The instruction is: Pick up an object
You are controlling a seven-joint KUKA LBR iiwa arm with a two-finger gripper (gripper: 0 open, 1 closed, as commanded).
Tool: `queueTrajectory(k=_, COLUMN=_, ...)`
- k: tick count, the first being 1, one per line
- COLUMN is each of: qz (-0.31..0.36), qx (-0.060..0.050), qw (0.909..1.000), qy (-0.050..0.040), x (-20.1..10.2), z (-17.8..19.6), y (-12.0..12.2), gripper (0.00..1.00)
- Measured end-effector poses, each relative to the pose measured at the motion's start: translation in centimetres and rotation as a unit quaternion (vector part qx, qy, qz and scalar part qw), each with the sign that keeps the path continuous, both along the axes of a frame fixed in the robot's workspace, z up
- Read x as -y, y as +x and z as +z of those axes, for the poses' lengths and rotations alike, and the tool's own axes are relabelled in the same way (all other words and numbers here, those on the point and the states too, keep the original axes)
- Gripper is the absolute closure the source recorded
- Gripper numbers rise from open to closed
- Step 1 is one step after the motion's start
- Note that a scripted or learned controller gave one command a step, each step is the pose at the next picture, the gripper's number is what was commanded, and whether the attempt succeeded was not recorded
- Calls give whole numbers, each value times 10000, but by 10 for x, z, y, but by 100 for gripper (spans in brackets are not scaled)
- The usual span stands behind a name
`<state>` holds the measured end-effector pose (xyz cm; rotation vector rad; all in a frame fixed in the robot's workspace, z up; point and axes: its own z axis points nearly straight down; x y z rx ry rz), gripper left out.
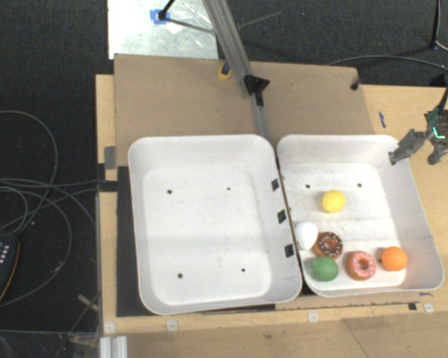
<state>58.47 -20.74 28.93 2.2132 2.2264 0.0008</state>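
Lemon (334,201): alone mid right bin (414,200), the easiest pick by my reckoning.
Cluster: egg (306,235), brown donut (329,244), lime (325,268), pink donut (360,265), orange (393,258) crowd the front of the same bin, nearer than the lemon.
Gripper (420,149): fingers spread, grasping nothing, over the bin's far right rim, well apart from the lemon.
Left bin (145,200): beyond the egg.

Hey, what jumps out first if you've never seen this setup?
A cluster of bright toy foods in the right bin: a yellow ball, a white egg, two donuts, a green ball and an orange. The gripper hangs over that bin's upper right rim.
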Motion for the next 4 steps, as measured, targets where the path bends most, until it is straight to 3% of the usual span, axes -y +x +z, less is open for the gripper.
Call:
queueTrajectory(k=3, qz=-22, qx=-25, qw=10000, qy=13, x=-12, z=-146, y=0, gripper=0)
queueTrajectory(k=4, qz=-18, qx=14, qw=10000, qy=1, x=-10, z=-131, y=2, gripper=100)
